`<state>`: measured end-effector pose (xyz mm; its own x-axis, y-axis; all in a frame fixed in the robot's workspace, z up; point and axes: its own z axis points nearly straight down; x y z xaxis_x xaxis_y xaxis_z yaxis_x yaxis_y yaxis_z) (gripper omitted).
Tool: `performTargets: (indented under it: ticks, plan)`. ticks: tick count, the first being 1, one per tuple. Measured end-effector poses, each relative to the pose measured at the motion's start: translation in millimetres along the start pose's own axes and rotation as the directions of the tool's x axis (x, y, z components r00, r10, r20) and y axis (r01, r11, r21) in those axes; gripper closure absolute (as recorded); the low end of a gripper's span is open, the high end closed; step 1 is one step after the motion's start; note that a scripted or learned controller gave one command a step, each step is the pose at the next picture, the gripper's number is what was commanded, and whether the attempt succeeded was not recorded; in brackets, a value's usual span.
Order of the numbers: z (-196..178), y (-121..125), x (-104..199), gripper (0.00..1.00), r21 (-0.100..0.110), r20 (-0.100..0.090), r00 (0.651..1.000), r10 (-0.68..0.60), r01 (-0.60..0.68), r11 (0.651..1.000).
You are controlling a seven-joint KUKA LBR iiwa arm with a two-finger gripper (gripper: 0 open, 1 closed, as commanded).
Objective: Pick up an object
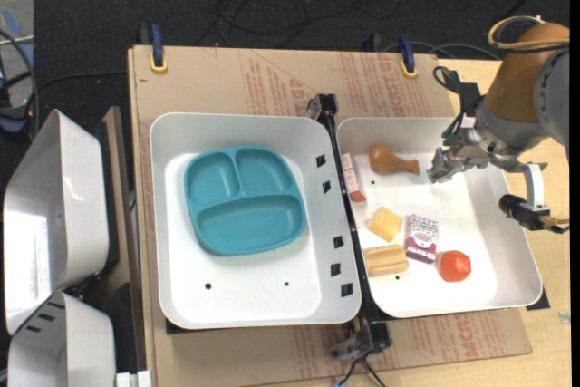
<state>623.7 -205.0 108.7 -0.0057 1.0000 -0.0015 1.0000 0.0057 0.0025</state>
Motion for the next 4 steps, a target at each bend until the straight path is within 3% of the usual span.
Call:
performTargets:
  ticks: [2,3,4]
  plan:
    - [-119.1,5.2,0.6,1.00,-0.005,0.001,1.000,0.002,-0.002,1.000]
    - [-110.7,5.7,0.8,1.00,0.002,-0.001,1.000,0.002,-0.002,1.000]
    - [-122.9,-11.5,54.4,1.00,0.002,-0.002,1.000,-0.001,0.001,1.000]
